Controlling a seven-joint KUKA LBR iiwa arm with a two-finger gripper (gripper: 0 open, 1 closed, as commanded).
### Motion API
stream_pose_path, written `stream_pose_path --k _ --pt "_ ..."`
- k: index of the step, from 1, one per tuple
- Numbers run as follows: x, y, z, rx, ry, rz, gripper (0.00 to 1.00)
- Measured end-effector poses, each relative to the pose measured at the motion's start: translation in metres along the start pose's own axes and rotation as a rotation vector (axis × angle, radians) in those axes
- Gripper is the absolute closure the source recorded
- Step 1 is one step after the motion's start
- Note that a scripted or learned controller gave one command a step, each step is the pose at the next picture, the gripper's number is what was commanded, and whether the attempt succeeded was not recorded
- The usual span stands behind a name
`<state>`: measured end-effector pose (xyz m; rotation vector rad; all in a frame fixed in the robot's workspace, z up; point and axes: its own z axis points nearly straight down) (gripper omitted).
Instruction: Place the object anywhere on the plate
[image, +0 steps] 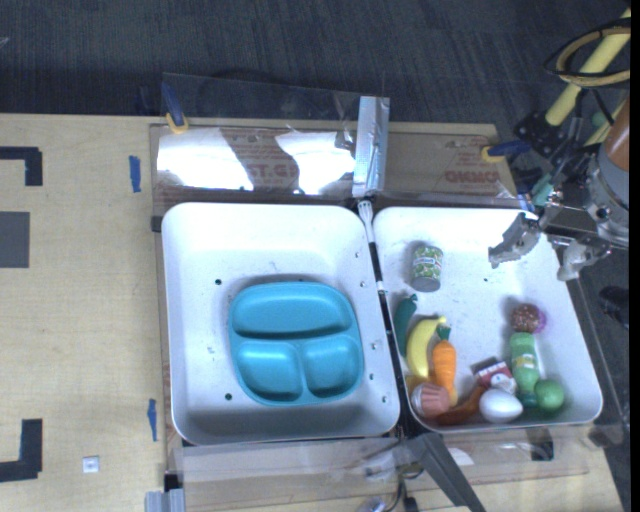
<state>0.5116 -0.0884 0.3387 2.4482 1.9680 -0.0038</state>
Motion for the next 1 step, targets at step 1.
stream_pose_path --k 1 --pt "0.0 0.0 0.0 0.0 0.0 0.0 0.0"
